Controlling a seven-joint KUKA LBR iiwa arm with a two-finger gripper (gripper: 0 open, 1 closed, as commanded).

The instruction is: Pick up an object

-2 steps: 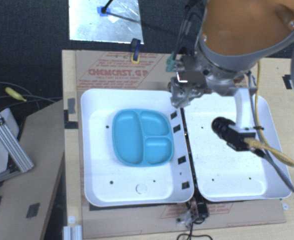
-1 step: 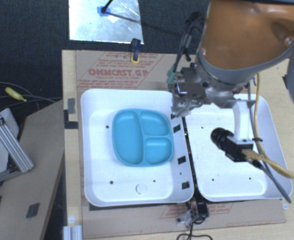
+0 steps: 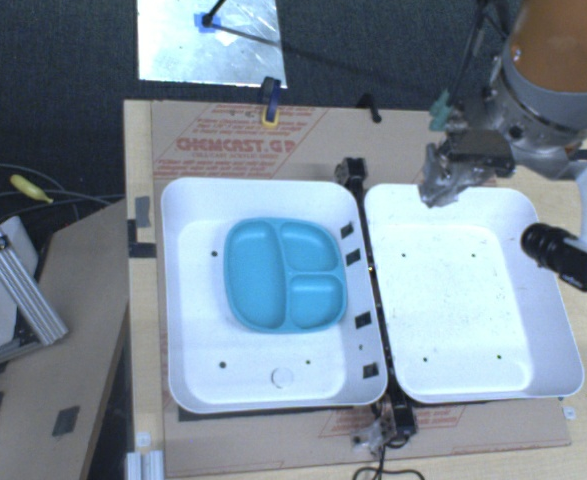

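A blue plate with three compartments (image 3: 283, 274) lies in the middle of the left white bin (image 3: 198, 368). A small pale round disc (image 3: 282, 376) rests on that bin's floor near its front wall. My gripper (image 3: 438, 190) hangs over the far left corner of the right white bin (image 3: 533, 368), well away from the plate. The grey arm with its orange band (image 3: 558, 28) comes in from the upper right. Nothing shows under the gripper's tips.
Black clips (image 3: 358, 268) run along the seam between the two bins. A black cylindrical part (image 3: 563, 253) juts over the right bin's right wall. A shiny metal sheet (image 3: 210, 28) lies beyond the bench, and aluminium rails (image 3: 13, 278) stand at the left.
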